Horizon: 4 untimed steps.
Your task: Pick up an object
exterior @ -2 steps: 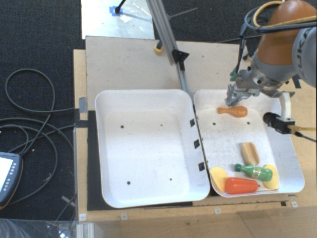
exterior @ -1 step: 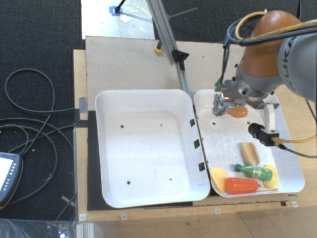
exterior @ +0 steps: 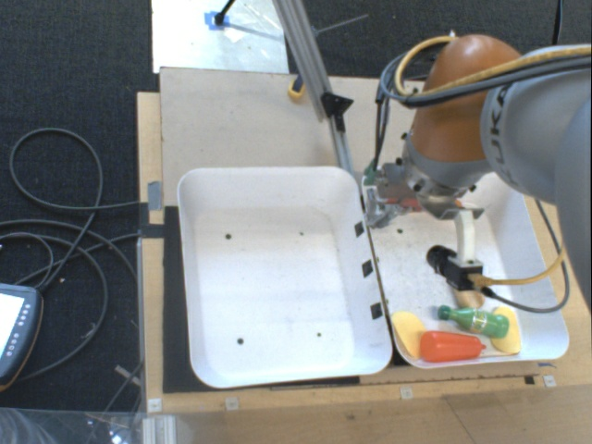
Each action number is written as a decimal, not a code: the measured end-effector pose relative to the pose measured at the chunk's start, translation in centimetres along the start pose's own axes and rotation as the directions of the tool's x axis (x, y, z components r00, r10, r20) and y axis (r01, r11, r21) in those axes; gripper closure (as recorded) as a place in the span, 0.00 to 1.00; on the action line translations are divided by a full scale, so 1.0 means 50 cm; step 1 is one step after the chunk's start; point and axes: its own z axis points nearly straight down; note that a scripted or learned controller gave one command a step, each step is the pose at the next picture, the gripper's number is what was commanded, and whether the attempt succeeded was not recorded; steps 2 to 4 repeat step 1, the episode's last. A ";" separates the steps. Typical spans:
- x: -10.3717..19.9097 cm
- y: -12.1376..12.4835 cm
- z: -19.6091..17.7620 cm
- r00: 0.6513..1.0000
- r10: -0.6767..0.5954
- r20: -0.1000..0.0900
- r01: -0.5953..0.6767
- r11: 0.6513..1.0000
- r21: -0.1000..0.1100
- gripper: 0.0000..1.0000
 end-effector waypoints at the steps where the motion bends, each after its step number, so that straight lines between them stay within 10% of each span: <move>1: 0.087 -0.070 -0.012 1.000 0.000 -0.001 0.000 1.000 0.000 1.00; 4: 0.087 -0.070 -0.012 1.000 0.000 -0.001 0.000 1.000 0.000 1.00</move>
